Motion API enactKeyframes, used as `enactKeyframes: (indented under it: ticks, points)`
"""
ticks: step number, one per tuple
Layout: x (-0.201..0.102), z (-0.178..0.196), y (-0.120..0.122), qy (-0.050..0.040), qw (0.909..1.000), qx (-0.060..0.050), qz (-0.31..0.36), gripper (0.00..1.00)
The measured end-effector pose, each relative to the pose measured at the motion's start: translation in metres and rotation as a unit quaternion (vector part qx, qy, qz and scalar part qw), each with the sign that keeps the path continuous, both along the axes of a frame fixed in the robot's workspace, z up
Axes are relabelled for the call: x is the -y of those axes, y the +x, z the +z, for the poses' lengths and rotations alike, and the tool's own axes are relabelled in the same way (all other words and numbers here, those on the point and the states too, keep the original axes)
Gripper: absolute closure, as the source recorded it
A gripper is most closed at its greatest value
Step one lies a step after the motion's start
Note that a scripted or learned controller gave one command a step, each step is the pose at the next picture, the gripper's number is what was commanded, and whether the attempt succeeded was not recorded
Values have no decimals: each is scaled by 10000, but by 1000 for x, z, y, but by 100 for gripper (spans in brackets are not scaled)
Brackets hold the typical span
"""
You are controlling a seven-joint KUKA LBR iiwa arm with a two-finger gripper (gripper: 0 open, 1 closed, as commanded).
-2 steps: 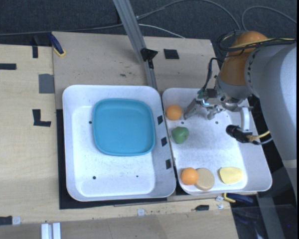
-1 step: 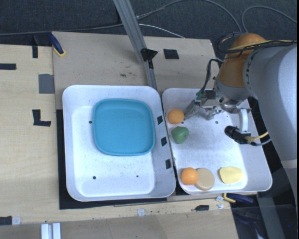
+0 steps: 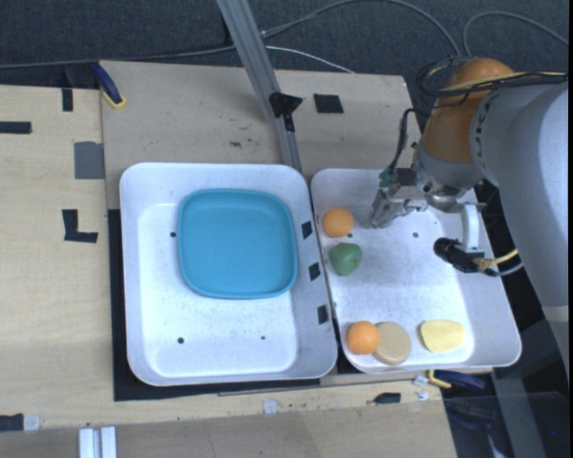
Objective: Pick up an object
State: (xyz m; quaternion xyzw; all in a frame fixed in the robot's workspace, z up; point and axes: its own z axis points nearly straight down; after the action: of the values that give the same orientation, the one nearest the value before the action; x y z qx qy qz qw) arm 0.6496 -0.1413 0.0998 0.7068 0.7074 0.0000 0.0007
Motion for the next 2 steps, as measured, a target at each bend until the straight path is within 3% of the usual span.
enactKeyframes:
  ticks: [2]
  points:
    - [0, 105, 2, 2, 10000, 15, -1, 100]
